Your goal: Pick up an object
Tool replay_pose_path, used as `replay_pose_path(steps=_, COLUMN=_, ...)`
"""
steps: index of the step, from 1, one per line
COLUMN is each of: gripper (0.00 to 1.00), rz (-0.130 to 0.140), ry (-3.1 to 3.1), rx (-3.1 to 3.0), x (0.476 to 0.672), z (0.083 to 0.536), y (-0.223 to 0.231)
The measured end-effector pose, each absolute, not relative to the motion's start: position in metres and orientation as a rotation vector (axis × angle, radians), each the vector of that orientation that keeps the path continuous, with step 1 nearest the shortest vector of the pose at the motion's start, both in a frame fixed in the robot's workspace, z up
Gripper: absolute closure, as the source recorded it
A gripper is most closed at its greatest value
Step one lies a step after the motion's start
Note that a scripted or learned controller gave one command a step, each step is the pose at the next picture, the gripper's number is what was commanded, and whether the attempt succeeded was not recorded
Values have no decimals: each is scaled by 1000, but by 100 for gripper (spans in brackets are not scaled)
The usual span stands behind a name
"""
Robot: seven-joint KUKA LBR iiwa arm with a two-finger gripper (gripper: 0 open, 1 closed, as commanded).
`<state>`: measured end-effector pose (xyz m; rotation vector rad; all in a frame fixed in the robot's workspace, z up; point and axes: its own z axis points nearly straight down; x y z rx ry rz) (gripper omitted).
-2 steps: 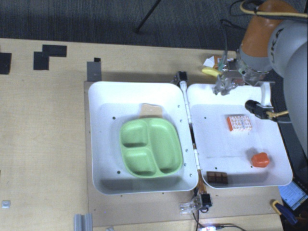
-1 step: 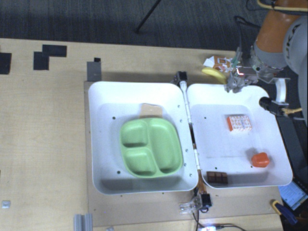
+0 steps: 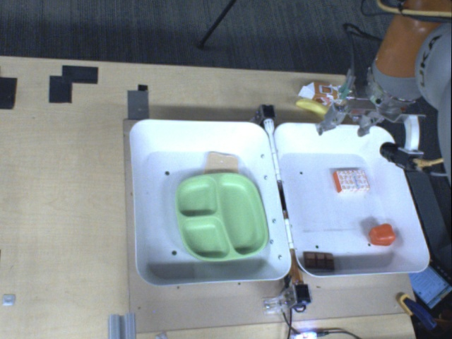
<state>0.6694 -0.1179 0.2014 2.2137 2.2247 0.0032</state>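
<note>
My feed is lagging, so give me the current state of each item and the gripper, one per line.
Green three-compartment plastic tray: flat in the left white bin, partly covering a tan block.
Orange-and-white patterned box: flat in the right white bin, untouched.
Orange rounded object: resting near that bin's right side.
Dark brown bar: against its near wall.
Gripper: open, above the bin's far rim, holding nothing.

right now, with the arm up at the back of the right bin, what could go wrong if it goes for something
1. The brown block lies against the right bin's front wall, so the wall may block a clean grasp.
2. The orange object looks rounded and might slip away.
3. The gripper hangs over the back rim, away from the patterned box; dropping straight down would likely hit the rim.
</note>
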Motion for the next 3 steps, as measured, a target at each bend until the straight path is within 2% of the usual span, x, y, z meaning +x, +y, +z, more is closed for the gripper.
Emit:
replay_pose_path(steps=1, gripper=0, rz=5, ry=2226, rx=2213, x=670, z=86, y=-98)
replay_pose_path(steps=2, gripper=100, rz=7, ry=2229, rx=2206, x=671, z=97, y=-98)
replay_pose_path(steps=3, gripper=0, rz=7, ry=2230, rx=2206, x=671, z=97, y=-98)
